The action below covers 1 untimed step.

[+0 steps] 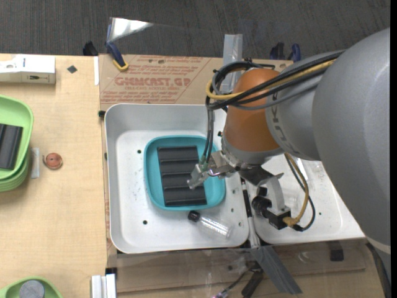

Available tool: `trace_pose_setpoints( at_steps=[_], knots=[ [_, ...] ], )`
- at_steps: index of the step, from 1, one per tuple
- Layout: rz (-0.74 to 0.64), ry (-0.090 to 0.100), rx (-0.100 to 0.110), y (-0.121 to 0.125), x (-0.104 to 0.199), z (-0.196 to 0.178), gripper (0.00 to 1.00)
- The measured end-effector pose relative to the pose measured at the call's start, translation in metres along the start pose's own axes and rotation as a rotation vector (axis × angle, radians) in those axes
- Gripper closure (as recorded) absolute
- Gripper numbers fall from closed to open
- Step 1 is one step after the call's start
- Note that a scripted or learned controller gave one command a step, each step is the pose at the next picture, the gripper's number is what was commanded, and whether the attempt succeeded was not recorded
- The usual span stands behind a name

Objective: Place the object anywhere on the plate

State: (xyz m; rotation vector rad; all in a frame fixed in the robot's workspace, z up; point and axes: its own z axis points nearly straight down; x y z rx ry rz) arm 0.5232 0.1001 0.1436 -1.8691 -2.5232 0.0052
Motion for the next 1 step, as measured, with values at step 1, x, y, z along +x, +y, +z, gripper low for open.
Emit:
trace_pose_setpoints(
  at_steps=[1],
  knots=[
    [0.0,0.0,0.0,0.0,0.0,0.0,0.0]
  ],
)
